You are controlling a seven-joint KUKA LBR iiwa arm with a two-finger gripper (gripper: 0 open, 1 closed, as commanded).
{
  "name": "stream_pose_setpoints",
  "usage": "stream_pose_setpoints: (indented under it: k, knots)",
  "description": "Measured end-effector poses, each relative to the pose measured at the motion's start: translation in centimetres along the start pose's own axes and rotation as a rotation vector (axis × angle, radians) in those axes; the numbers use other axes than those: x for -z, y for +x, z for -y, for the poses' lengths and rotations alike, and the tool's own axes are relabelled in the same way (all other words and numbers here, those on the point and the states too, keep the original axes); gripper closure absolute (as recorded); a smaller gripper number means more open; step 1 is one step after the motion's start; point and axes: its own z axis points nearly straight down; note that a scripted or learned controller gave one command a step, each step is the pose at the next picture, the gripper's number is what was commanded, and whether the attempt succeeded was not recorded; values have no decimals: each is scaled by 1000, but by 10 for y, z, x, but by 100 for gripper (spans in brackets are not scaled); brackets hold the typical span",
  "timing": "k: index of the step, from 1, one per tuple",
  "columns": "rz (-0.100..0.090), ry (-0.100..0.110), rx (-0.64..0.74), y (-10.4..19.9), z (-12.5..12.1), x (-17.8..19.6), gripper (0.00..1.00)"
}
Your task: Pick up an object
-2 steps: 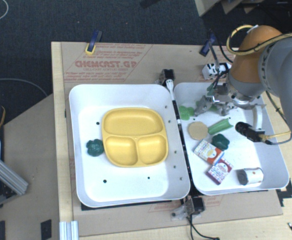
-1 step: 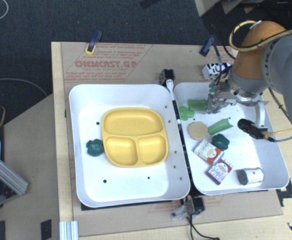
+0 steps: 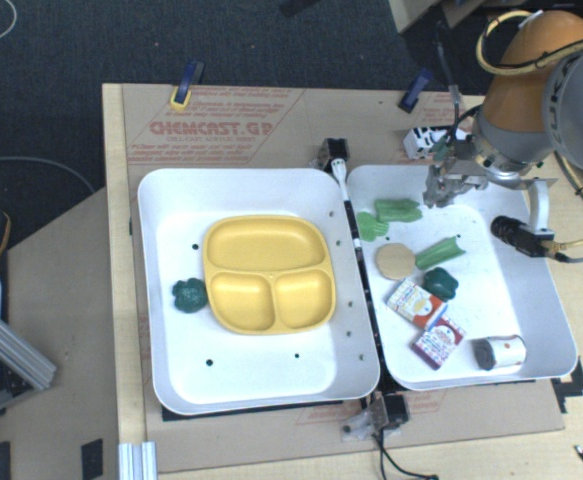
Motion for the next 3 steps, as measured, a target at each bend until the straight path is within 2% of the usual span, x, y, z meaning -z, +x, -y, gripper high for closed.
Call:
stream_pose_setpoints:
  k: [2, 3]
  knots:
    - [0, 1, 1, 2, -11, 86, 100]
    - [-4, 11, 4, 49, 19, 95, 100]
